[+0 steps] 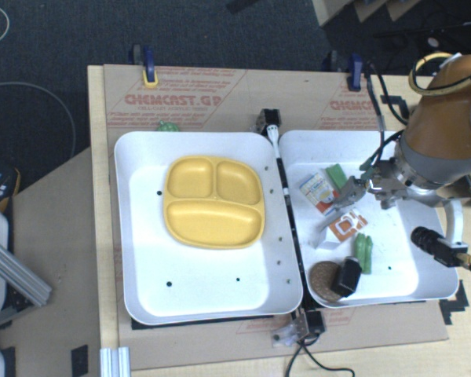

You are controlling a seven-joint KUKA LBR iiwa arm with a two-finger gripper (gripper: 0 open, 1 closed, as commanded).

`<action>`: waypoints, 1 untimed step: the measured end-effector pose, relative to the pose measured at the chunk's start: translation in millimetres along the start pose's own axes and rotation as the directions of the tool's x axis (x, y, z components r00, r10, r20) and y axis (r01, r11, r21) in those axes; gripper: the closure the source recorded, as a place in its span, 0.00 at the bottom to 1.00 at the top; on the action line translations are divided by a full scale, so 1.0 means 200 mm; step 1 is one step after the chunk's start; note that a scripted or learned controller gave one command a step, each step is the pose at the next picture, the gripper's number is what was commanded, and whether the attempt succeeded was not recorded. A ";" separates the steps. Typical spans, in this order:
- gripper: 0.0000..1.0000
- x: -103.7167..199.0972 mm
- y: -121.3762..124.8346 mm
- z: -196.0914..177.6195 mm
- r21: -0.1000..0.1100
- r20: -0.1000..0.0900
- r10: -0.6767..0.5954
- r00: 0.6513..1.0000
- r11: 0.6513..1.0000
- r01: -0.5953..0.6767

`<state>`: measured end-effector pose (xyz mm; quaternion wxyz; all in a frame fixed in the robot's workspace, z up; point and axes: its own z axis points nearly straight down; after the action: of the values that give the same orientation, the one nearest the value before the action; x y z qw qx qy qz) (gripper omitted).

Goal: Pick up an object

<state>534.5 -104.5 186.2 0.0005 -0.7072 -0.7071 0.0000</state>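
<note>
1. Objects for picking lie in the right bin (424, 289), one of two shallow white bins side by side on the counter (220, 93).
2. At the far left, the left bin (141, 234) holds a yellow divided plate (214, 202) with three compartments, set in the bin's upper middle.
3. Just right of the seam between the bins, a small white packet (315, 186) lies in the right bin's upper left, with a green block (335, 175) touching its right edge.
4. Below those, an orange-and-white packet (348, 226) sits near the bin's middle, beside a pale, crumpled piece I cannot identify.
5. Lower down, a green oblong item (364, 251) lies upright in the view, just above and right of a black object (347, 277).
6. That black object rests partly on a brown round disc (323, 280) at the bin's lower left corner.
7. The pincer (359, 193) hangs over the upper middle of the right bin, near the green block and the orange-and-white packet; I cannot tell whether it is open or closed, or whether it touches anything.
8. The grey arm with its orange band (443, 108) reaches in from the right, above the bin's right half.
</note>
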 end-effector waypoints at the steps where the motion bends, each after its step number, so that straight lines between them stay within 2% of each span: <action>1: 0.00 -0.12 -0.18 0.38 -0.018 0.002 -0.002 1.000 1.000 0.002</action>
<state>498.4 -128.7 110.3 -0.0064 -0.7063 -0.7078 -0.0055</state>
